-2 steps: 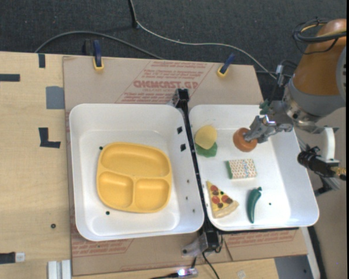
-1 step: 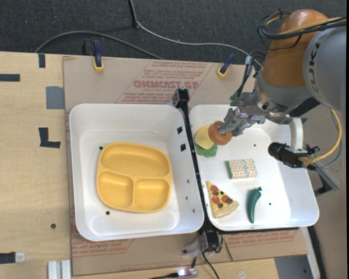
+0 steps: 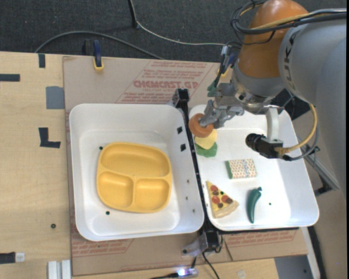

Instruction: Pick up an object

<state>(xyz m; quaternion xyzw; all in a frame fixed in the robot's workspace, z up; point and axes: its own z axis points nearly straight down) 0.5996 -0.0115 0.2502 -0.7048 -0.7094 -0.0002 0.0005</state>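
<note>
Two shallow white plastic bins sit side by side on a brown cardboard sheet (image 3: 145, 83), which lies over the pale wooden bench (image 3: 23, 173). The left bin (image 3: 81, 156) holds a yellow plastic divided plate (image 3: 134, 176) with three compartments, one long across the top and two smaller below; it lies flat near the middle of the bin.

The right bin (image 3: 299, 208) carries the small things. Against its left wall stands a little stack of toy food (image 3: 205, 138), an orange-brown rounded piece on top of yellow and pale green layers. Lower down lies a triangular toy pizza slice (image 3: 220, 200) with red dots, its point toward the bin's near-right. Just right of it is a dark green toy pepper (image 3: 253, 203), lying lengthwise. Above these, near the middle, rests a small rectangular block (image 3: 241, 168) with a speckled pattern.

The grey arm comes in from the right, and its two-finger gripper (image 3: 210, 120) is down at the top of the stack, touching or just over the orange-brown piece. I can't tell from here whether it is clenched or released.
</note>
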